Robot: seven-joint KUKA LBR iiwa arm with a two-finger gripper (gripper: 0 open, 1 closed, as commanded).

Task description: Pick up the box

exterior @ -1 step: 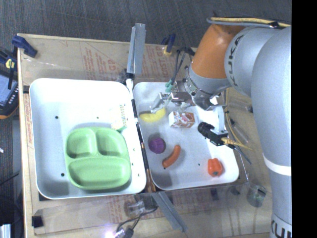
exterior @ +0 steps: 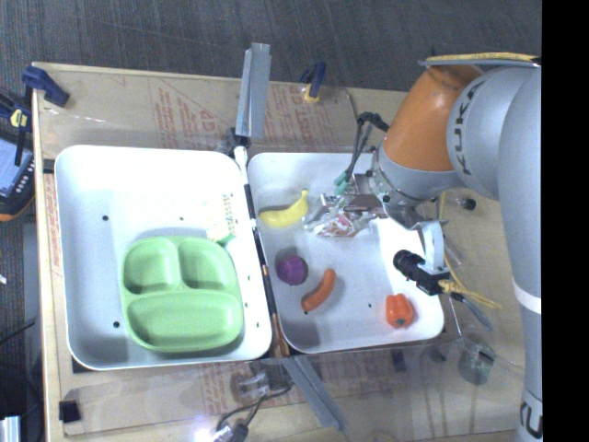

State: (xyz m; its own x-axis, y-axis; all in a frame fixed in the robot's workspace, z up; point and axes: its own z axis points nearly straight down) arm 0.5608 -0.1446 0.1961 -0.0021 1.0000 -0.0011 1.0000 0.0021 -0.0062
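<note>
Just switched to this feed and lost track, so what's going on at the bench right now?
The arm reaches in over the right bin, with its gripper low at a crinkled, box-like packet near the bin's back. Whether it has a grip is not clear. A banana, a purple fruit, a sausage and a red pepper lie around it. The left bin holds a green divided tray.

The grey arm (exterior: pixel 502 155) enters from the frame's right, its orange band at upper right, wrist angled down-left toward centre, with the gripper (exterior: pixel 354 201) at its tip.
</note>
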